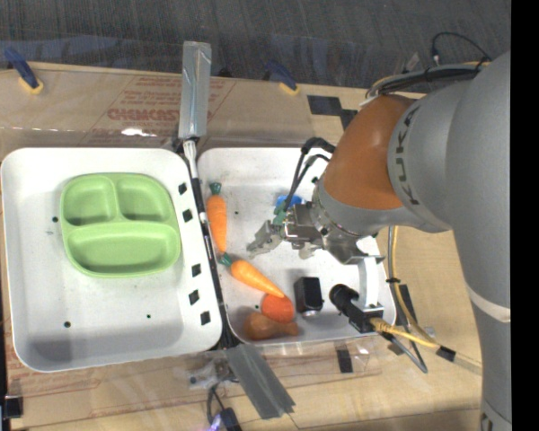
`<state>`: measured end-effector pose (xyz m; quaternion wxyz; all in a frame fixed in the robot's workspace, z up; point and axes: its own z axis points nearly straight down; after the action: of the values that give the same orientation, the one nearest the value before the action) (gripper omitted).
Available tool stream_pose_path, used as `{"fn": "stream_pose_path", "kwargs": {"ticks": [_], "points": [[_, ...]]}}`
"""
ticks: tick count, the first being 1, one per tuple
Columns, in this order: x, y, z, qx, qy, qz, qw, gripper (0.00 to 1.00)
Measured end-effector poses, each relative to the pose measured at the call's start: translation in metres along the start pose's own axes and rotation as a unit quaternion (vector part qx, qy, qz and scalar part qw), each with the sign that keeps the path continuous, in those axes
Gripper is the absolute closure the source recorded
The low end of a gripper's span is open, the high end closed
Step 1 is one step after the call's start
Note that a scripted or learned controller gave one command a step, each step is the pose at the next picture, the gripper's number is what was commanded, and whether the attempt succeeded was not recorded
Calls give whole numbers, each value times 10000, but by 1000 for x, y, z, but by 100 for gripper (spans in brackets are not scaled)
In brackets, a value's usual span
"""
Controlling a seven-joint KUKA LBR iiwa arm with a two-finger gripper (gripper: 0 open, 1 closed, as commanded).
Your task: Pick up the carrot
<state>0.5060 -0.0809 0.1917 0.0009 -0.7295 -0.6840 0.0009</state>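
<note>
Two carrots lie in the right bin. One carrot lies lengthwise along the bin's left wall, its green top pointing to the far side. The second carrot lies slanted just below it, near the bin's middle front. My gripper hangs low over the right bin, just right of the upper carrot and above the slanted one. Nothing orange shows in its grasp. The grey arm with its orange band covers the bin's right half.
An orange-red round item and a brownish item sit at the right bin's front, touching the slanted carrot's tip. A green divided plate lies in the left bin. The divider runs close to the upper carrot.
</note>
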Motion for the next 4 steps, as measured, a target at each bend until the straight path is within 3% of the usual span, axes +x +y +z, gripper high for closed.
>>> {"fn": "stream_pose_path", "kwargs": {"ticks": [1,2,3,4], "points": [[-23,9,76,-43,9,784,9969,0],[-10,-5,88,-155,4,216,9996,0],[-8,-3,78,-170,20,185,9997,100],[-8,-4,78,-169,19,183,9997,0]]}}
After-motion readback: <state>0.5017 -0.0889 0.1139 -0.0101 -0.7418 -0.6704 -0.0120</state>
